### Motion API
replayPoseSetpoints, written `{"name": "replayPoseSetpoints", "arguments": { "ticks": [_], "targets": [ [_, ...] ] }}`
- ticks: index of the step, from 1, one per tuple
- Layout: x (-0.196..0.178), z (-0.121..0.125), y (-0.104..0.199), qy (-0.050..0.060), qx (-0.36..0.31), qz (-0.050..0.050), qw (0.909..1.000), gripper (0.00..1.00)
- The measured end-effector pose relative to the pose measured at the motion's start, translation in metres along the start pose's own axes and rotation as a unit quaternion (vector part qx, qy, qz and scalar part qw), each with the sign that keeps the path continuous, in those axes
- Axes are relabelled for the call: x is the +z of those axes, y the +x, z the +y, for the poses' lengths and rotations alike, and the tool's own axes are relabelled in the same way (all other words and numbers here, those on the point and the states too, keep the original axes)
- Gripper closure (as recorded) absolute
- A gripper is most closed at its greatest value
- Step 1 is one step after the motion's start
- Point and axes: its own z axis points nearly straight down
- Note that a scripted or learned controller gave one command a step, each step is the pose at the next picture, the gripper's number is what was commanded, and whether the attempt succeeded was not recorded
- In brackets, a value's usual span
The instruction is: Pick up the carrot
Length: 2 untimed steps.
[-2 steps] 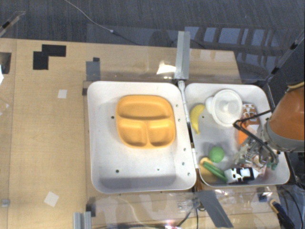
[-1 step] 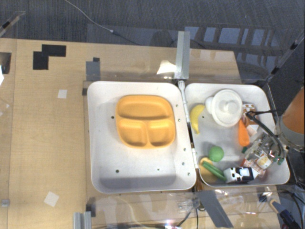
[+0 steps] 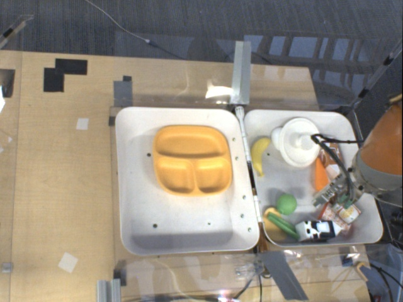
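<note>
Arm's jaws (image 3: 338, 197) blurred, partly covering carrot (image 3: 321, 176)

The arm (image 3: 381, 159) is seen entering from the right edge of the camera view, at about mid-height in the scene. An orange band and, just beneath it, a grey wrist section are presented, with most of the arm cut off by the frame. From the wrist, the gripper (image 3: 337, 197) is extended leftward and slightly toward the near side, tilted downward. Black cables are looped from the far-left side of the wrist down along the gripper body (they partly cover it). The state of the gripper cannot be made out at this size and angle.
</note>
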Motion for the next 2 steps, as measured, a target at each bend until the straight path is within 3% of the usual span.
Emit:
{"name": "replayPoseSetpoints", "arguments": {
  "ticks": [1, 2],
  "targets": [
    [0.039, 0.093, -0.071, -0.004, 0.165, -0.003, 0.9863, 1.00],
    [-0.028, 0.153, -0.055, 0.014, 0.212, 0.009, 0.9771, 1.00]
  ]
}}
